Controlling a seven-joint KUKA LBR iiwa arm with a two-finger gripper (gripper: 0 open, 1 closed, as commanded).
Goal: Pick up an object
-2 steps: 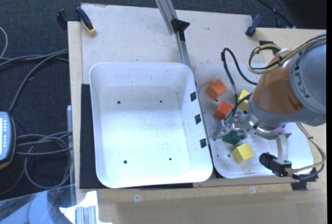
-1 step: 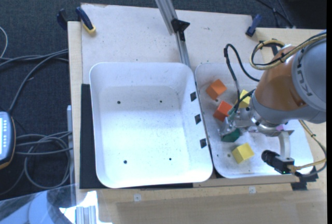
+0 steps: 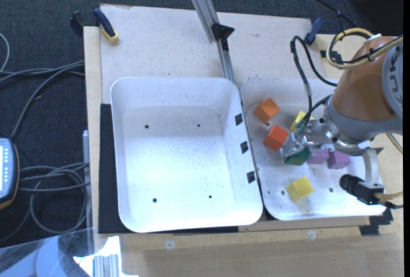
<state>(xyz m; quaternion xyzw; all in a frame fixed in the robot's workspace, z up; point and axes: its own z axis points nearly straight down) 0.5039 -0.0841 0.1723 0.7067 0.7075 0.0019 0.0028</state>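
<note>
- gripper (image 3: 298,144) sits low in the right bin (image 3: 275,205), down among the blocks; whether its claw is spread or closed, i cannot tell.
- nearest pieces: a green block (image 3: 296,157) right under it and an orange block (image 3: 277,137) just beside.
- nothing looks lifted; every block seems to rest on the bin floor.
- left to do, by my reading: close on one block and raise it.

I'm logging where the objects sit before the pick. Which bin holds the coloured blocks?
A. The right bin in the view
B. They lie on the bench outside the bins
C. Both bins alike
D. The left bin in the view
A: the two orange blocks and the yellow block all lie in the right bin, where the gripper is down among them.
</note>
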